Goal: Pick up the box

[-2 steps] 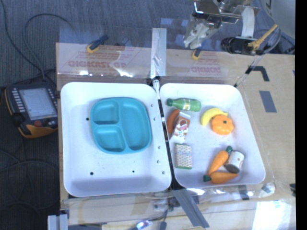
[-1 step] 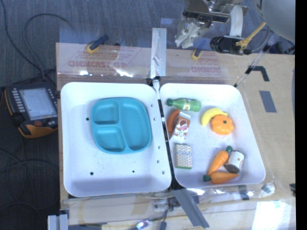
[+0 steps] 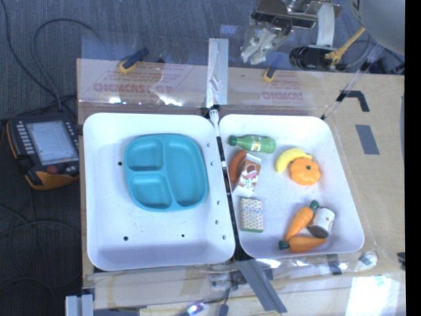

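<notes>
The box (image 3: 250, 214), small and flat with a green and tan pattern, lies in the right bin (image 3: 342, 176) near its left wall, toward the front. Just behind it lies a white and red carton (image 3: 248, 176). My gripper (image 3: 259, 47) hangs high above the bench beyond the back edge of the bins, far from the box. It is open and nothing sits between its fingers.
The right bin also holds a green bottle (image 3: 253, 143), a banana (image 3: 291, 157), an orange (image 3: 305, 172), two carrots (image 3: 299, 221), a can (image 3: 322, 221) and an orange-red sausage-like piece (image 3: 236, 166). A blue divided plate (image 3: 164, 171) lies in the left bin (image 3: 105, 242).
</notes>
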